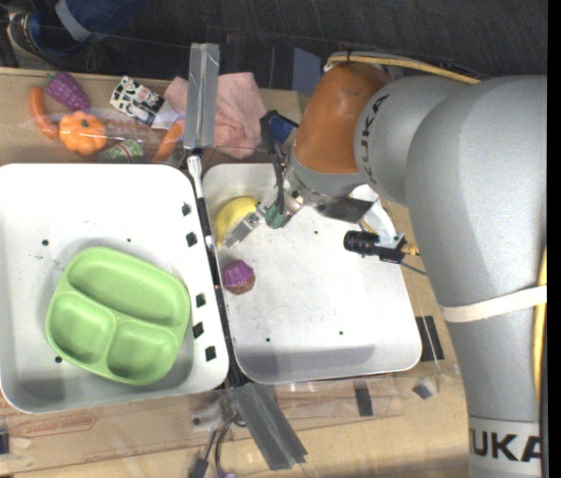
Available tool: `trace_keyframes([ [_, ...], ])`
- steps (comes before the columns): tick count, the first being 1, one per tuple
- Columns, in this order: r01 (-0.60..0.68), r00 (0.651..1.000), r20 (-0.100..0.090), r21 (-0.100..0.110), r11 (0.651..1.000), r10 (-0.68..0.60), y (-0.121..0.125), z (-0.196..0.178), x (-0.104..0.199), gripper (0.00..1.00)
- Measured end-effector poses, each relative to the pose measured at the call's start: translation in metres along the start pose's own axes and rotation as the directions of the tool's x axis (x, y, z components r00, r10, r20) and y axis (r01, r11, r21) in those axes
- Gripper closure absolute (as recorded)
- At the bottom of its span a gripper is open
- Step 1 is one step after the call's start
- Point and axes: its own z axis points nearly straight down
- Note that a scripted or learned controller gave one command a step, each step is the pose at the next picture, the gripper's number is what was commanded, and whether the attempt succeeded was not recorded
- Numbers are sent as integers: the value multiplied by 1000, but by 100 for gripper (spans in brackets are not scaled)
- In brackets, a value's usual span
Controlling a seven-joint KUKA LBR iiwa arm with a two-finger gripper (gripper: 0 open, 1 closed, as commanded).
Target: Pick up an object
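- From above the bench, the grey arm (449,167) with its orange band (335,118) reaches in and bends down over the far end of the right-hand shallow white bin (310,312).
- The gripper (261,217) sits low in that bin's far left corner. From this angle I cannot tell whether it is spread or pressed together, or whether it has anything in its grasp.
- A rounded yellow plastic fruit (230,213) lies just beside the gripper on its left, against the bin's left wall, and seems to touch the gripper's tip.
- A small round purple toy with a reddish patch (237,277) lies nearer the camera than the gripper, a little to its left, apart from it and close to the same wall.
- Well to the gripper's left, in the other white bin (21,227), a light green plastic plate with three compartments (121,312) lies flat.
- Beyond the bins, off to the gripper's far left, an orange toy pumpkin (83,132), a purple bunch-shaped toy (66,92) and a black-and-white patterned card (137,98) lie on the bench.
- A crumpled pink cloth (235,108) lies beyond the gripper, just past the bin's rim.
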Motion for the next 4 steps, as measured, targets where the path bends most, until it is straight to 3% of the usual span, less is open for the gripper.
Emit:
trace_keyframes([
  [1,-326,945,3,-4,945,326,2,1,-17,0],
  [2,-309,951,0,1,951,309,-60,4,41,0],
  [3,-283,959,1,-2,959,283,-20,3,0,0],
  [4,181,983,-1,3,983,-181,10,2,-14,0],
])
